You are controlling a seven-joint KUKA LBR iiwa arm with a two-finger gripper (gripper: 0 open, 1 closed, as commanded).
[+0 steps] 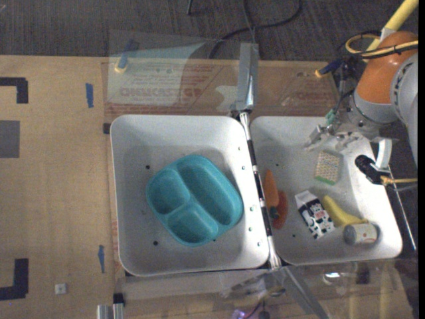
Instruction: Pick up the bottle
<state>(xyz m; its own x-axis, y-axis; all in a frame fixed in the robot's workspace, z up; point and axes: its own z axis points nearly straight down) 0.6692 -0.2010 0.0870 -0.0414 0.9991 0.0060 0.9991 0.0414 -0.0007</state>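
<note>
Starting at the left, what sits in the first bin?

You have the left bin (pixel 126 178), and a teal divided plate (pixel 194 198) lies flat near its middle with its compartments facing up.

And across the divider?

You come to the right bin (pixel 292 135). Along its left wall lies a long orange piece (pixel 271 186), shaped like a carrot, and a red piece (pixel 283 208) touches its near end. Further right you see a small black-and-white carton (pixel 313 216) lying flat, with a yellow banana (pixel 337 211) just beside it. On the far side of those two lies a pale checked card (pixel 327 167).

Where is the bottle?

Your likeliest match is the stubby tan bottle (pixel 360 233), lying on its side in the near right corner of the right bin. It rests against the banana's right end, and its round end faces the camera. It is too blurred for you to make out any more.

And the gripper?

You find the gripper (pixel 327 135) over the far part of the right bin, just beyond the checked card and well apart from the bottle. You cannot tell from this view whether it is wide or narrow. The arm (pixel 382 72) reaches in from the far right.
</note>
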